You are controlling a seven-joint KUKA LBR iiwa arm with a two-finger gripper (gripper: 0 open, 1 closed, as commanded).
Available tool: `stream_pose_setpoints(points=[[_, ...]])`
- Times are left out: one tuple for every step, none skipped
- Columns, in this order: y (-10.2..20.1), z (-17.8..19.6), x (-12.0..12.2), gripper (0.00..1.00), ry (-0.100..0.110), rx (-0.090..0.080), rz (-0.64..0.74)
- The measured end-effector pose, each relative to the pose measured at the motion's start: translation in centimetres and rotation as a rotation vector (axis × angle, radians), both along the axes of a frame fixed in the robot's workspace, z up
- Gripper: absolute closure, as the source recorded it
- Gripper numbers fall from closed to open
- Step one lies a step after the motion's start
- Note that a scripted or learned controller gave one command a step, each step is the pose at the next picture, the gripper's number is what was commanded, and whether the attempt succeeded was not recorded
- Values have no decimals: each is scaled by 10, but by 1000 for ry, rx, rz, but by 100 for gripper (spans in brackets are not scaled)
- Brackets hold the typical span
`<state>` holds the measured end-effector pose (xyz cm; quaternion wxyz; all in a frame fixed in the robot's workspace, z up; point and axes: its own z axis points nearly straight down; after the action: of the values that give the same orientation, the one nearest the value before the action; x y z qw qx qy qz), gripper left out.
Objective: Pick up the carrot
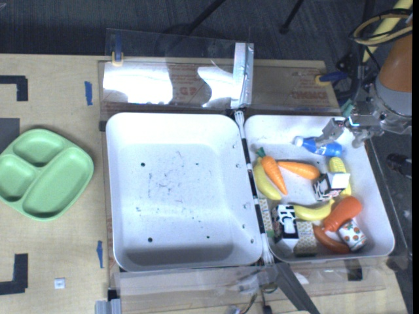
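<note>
Two orange carrots lie in the right bin. One carrot has a green top and points down-right beside a yellow banana. The other carrot lies crosswise just right of the first. My gripper hangs over the bin's far right corner, above a blue and white bottle. Its fingers are spread, with nothing between them. It is well up and to the right of both carrots.
The right bin also holds a second banana, a corn cob, a red-orange pepper-like toy, a spotted cup and a black-and-white box. The left bin sits alongside. A green divided plate lies far left.
</note>
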<state>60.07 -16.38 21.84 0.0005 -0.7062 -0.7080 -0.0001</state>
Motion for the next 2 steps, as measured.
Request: stream_pose_setpoints(points=[[16,-82,-5,0,0,0,126],[17,-132,-4,0,-4,-1,366]])
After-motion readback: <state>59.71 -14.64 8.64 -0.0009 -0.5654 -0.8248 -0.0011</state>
